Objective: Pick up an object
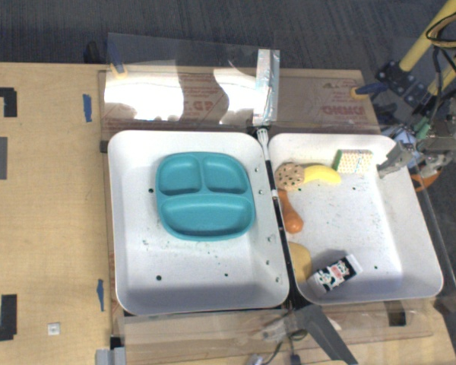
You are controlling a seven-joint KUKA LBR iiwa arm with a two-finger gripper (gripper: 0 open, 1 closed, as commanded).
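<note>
Gripper (401, 157) is parked way over at the right edge of the right bin (380, 234), up near its top right corner, with the arm coming in from the right side. Honestly can't tell how it's set from this angle, it's just a small grey shape, and nothing is visibly caught in it.

Closest thing to it is the small green and white sponge (353, 160), sitting just to its left along the bin's top edge. Right next to that, further left, is the yellow banana (321, 175), and touching the banana's left end is a tan cookie with dark spots (288, 175). Below the cookie an orange carrot (290, 212) runs down along the bin's left wall. Lower still there's a yellowish potato-looking lump (299, 261) in the bottom left corner, with a little black and white carton (335, 273) lying on its side just beside it. So those lower items are well apart from the gripper.

Left bin (129, 234) has a teal divided plate (205, 195) sitting roughly in the middle, three compartments.

Both bins sit side by side on a brown cardboard-covered bench (45, 204) with some black markings and bits of blue tape. A clear plastic sheet (190, 86) stands behind the left bin. Floor is dark grey carpet (213, 6), with yellow and black cables at top right.
</note>
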